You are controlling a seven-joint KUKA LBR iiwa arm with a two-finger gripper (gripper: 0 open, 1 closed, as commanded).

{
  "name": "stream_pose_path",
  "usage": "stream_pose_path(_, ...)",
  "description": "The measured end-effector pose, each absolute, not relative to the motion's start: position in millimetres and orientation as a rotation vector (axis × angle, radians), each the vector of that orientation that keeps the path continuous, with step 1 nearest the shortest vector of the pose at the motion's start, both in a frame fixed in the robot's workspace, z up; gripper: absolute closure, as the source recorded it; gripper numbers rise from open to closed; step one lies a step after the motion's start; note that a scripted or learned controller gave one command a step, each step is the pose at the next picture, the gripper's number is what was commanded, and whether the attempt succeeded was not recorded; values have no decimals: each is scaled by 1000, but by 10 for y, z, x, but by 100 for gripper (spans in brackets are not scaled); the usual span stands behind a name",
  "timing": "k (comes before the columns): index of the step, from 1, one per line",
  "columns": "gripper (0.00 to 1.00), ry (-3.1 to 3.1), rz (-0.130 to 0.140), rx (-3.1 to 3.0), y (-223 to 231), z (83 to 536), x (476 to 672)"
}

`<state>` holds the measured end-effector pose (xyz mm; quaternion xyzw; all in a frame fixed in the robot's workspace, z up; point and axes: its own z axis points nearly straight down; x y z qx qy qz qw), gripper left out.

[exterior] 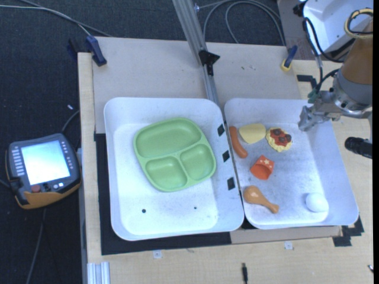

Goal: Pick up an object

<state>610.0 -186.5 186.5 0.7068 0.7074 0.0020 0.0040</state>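
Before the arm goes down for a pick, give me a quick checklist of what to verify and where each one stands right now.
1. Tool above the right bin: ok, it hangs over the bin's far right part.
2. Tool carrying nothing: cannot tell, its tip is too small to read.
3. Nearest target exposed: ok, the pizza slice lies flat just left of the tool.
4. Room around that target: not ok, the yellow piece sits close beside it.
5. Easier isolated option: ok, the white egg lies alone near the front right corner.
6. Green tray out of the path: ok, it sits in the left bin.
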Motion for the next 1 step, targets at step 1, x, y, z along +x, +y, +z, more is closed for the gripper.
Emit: stream_pose_path(1,100,2217,7,2214,-1871,2521,6142)
